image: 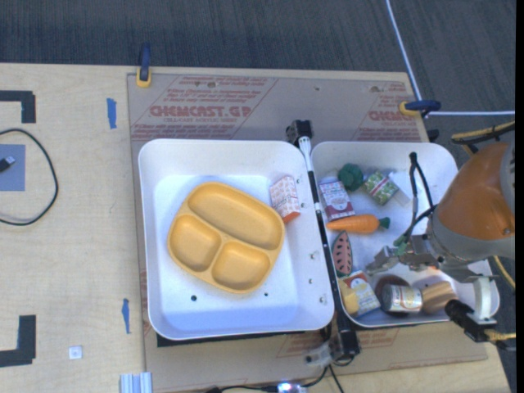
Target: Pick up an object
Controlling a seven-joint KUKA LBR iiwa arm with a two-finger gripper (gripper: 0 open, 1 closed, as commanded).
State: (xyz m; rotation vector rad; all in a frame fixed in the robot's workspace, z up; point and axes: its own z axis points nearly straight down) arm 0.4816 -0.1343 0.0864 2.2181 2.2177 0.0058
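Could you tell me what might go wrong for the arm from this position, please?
1. The small toy items in the right white bin lie crowded: the gripper could nudge the orange carrot or the watermelon slice rather than take one cleanly.
2. The shiny can lies on its side and may roll away.

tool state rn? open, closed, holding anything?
Tool: low over the right bin, above the toy food; cannot be told whether it is open, closed or holding anything.
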